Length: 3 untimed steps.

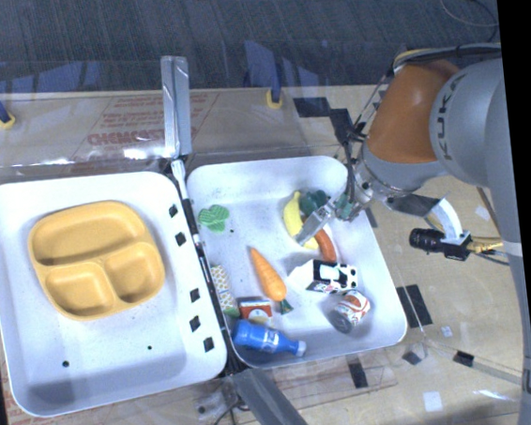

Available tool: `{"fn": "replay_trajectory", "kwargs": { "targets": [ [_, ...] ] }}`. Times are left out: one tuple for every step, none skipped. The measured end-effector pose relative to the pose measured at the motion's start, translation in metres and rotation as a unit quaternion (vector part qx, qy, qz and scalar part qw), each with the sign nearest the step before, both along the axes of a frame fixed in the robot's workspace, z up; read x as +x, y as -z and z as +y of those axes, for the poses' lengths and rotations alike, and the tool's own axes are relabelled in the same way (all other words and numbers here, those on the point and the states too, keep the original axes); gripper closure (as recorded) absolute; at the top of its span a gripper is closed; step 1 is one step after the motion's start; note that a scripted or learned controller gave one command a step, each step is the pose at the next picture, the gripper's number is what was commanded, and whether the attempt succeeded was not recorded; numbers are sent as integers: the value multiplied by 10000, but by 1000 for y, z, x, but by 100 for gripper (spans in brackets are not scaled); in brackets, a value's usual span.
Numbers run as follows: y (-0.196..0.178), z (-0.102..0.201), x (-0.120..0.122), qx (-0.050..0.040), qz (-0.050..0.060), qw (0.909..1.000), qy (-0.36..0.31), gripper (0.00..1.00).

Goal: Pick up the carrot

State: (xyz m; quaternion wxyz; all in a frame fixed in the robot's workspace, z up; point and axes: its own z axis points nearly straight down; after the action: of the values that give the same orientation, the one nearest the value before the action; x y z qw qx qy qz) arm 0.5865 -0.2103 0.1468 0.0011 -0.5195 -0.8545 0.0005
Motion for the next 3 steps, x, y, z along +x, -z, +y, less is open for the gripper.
{"fn": "replay_trajectory", "kwargs": {
  "targets": [
    [55, 48, -10, -2, 2, 9958, 912, 0],
    [55, 102, -35, 2, 2, 9999, 122, 0],
    [55, 104, -81, 2, -5, 10000, -51, 0]
  ]
}}
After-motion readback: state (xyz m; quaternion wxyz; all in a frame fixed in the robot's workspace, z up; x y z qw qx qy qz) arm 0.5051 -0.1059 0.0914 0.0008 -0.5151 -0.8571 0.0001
